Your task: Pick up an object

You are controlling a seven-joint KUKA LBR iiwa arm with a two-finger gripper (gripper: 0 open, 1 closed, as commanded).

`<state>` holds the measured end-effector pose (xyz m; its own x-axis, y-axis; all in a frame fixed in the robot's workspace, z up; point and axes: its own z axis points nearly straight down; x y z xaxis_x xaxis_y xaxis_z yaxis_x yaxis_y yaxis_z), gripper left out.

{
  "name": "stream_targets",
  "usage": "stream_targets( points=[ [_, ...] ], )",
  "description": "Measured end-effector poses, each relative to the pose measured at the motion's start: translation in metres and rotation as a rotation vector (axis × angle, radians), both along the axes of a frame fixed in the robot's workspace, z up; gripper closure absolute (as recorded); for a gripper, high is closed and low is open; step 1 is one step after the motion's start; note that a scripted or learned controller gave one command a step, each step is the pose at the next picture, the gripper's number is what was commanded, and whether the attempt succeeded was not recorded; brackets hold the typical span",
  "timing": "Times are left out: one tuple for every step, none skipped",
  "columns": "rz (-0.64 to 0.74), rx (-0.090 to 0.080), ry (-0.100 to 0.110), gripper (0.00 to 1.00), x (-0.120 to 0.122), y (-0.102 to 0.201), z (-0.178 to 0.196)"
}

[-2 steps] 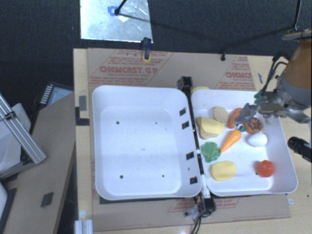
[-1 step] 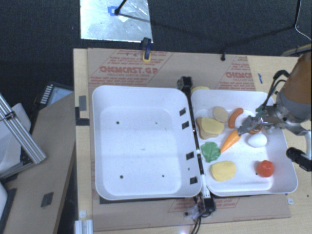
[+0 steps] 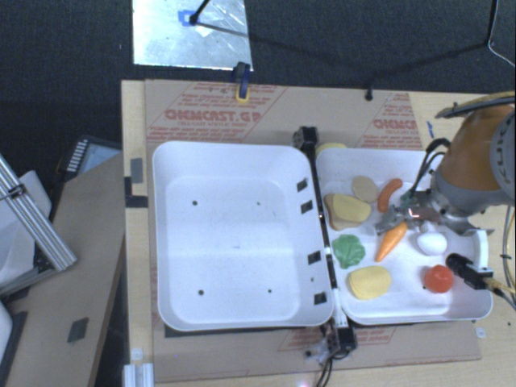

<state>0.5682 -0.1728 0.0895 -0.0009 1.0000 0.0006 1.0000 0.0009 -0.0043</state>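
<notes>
My gripper (image 3: 401,216) hangs low over the right bin (image 3: 476,306), reaching in from the right. Its tip is right at the upper end of an orange carrot (image 3: 391,242) that lies slanted on the bin floor. A red sausage (image 3: 389,193) lies just behind the gripper and a white egg (image 3: 431,243) just to its right. I cannot make out whether anything is between the gripper's tips.
The right bin also holds a yellow slice (image 3: 348,208), a beige piece (image 3: 364,188), a green leafy piece (image 3: 349,251), a yellow lump (image 3: 369,282) and a red tomato (image 3: 439,278). The left bin (image 3: 165,240) sits alongside, past a black divider (image 3: 322,232).
</notes>
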Motion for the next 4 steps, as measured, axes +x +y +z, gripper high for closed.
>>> stream_targets(
  points=[
    [0.001,-0.001,-0.007,1.0,0.002,0.0,0.017],
    [-0.001,0.001,-0.003,1.0,-0.047,0.014,0.045],
    [0.014,0.003,-0.011,1.0,-0.059,0.12,0.107],
    [0.01,0.001,-0.005,1.0,-0.041,0.181,0.094]
  ],
)
